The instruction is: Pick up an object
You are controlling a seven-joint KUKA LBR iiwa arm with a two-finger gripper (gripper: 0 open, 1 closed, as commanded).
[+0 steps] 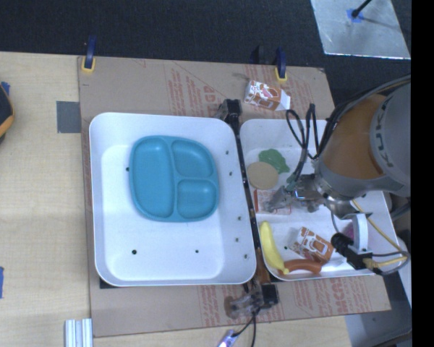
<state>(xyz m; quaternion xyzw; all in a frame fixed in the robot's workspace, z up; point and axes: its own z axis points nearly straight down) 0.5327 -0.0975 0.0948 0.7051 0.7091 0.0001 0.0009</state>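
The gripper (pixel 281 199) sits low in the right bin (pixel 275 127), near that bin's left wall, at the end of the grey arm (pixel 362 150) with its orange band, which comes in from the right. Its metal tip is a blur against the white floor, so I cannot tell how it stands or whether anything is caught in it. Just above it and to the left lies a tan round disc (pixel 261 174), and touching that disc's upper right edge is a green leafy piece (pixel 276 158). Below the gripper, well apart from it, a small brown-and-white packet (pixel 310 244) lies on the bin floor; a yellow banana (pixel 270 249) curves along the lower left wall, and an orange sausage-shaped piece (pixel 301 267) lies along the bottom edge, just beside the banana's lower end. Black cables loop from the wrist up over the top of the bin. The left bin (pixel 108 251) bears a blue divided plate (pixel 175 177) in its upper middle. Another packet (pixel 266 96) lies on the cardboard sheet above the right bin
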